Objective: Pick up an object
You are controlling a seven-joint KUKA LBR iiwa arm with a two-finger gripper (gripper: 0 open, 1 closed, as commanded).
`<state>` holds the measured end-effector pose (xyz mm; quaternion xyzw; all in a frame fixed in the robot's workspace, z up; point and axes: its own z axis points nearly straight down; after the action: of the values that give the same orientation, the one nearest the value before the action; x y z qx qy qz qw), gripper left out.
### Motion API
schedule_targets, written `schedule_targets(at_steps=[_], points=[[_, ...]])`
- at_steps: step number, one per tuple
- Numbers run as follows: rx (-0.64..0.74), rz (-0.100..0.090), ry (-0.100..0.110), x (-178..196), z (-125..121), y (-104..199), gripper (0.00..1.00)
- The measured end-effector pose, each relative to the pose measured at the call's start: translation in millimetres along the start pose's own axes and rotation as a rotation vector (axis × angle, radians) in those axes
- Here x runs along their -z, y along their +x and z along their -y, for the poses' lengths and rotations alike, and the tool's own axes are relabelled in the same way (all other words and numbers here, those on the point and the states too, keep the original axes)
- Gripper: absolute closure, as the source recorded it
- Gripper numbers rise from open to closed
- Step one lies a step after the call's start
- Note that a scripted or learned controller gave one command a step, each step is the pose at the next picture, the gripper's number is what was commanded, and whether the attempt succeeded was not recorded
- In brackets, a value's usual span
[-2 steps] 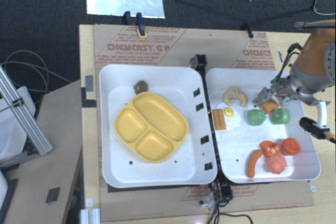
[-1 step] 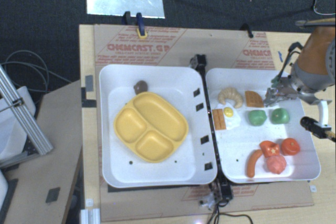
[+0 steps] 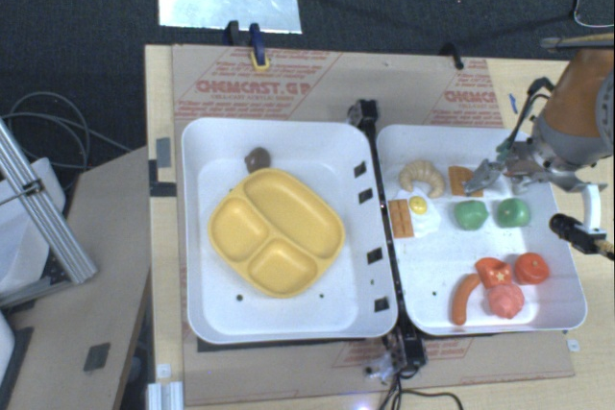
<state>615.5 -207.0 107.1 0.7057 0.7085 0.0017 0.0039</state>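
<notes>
Bench bins (image 3: 288, 134): divided yellow tray (image 3: 277, 230), toy foods (image 3: 470, 214).

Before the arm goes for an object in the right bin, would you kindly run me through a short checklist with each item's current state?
1. Gripper over the right bin: ok, near its upper edge.
2. Target close: ok, orange cracker sits just left of the gripper, green pieces just below.
3. Something between the fingers: cannot tell.
4. Finger opening: cannot tell.
5. Neighbours crowding: not ok, croissant lies right beside the cracker.
6. Left bin's yellow tray out of the way: ok.
</notes>
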Motion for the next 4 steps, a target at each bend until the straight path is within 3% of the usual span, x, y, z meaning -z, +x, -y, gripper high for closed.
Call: schedule_targets(at_steps=[1, 2, 3, 4], points=[[0.001, -0.003, 0.003, -18.0, -56.9, 0.4, 0.0], [-0.004, -0.002, 0.003, 67.8, -0.9, 11.6, 0.0], [-0.004, -0.002, 0.009, 18.5, 10.8, 0.0, 0.0], [0.0, -0.004, 0.003, -19.6, -57.0, 1.1, 0.0]])
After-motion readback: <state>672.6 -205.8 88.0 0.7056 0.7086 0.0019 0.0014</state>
